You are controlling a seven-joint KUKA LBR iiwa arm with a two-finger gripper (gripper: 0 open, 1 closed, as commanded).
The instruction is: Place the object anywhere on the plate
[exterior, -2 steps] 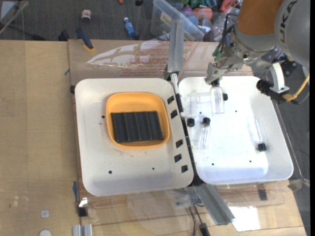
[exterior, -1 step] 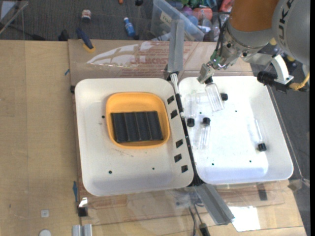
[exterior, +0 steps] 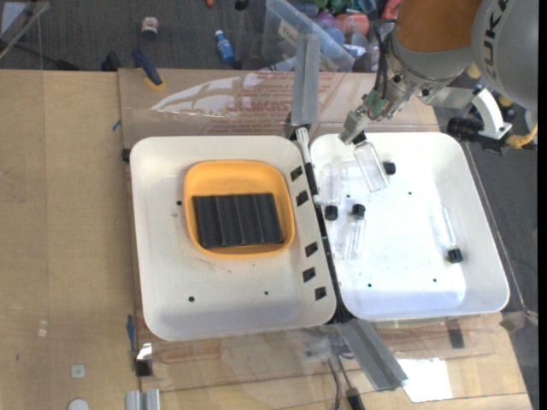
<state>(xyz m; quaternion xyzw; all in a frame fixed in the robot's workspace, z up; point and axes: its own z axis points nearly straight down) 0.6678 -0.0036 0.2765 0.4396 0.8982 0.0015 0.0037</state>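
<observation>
The end effector [exterior: 353, 132] hangs over the far left corner of the right bin [exterior: 479, 289], reaching in from the right under the orange band of the arm [exterior: 436, 11]. A clear vial with a black cap [exterior: 371, 166] lies directly below and just toward the near side of the tip, appearing to touch it or to sit between the fingers; whether it is grasped or merely contacted cannot be determined, and the released or clenched condition of the end effector cannot be determined either. The long axis of this vial runs from the end effector tip obliquely toward the near right, with the cap at its right side. 2 more clear vials rest on the floor of the same bin: one near the divider [exterior: 355, 229], lying roughly front to back, and one near the right wall [exterior: 449, 233], also roughly front to back with its cap toward the near side. The plate [exterior: 195, 182], yellow-orange with a dark ribbed insert, sits in the left bin [exterior: 158, 306]. The deciding relation is lateral: the plate lies to the left of the end effector and nearer the camera, across the divider between the 2 bins. A transfer would therefore call for a lift clear of the divider, then travel leftward and toward the near side.
</observation>
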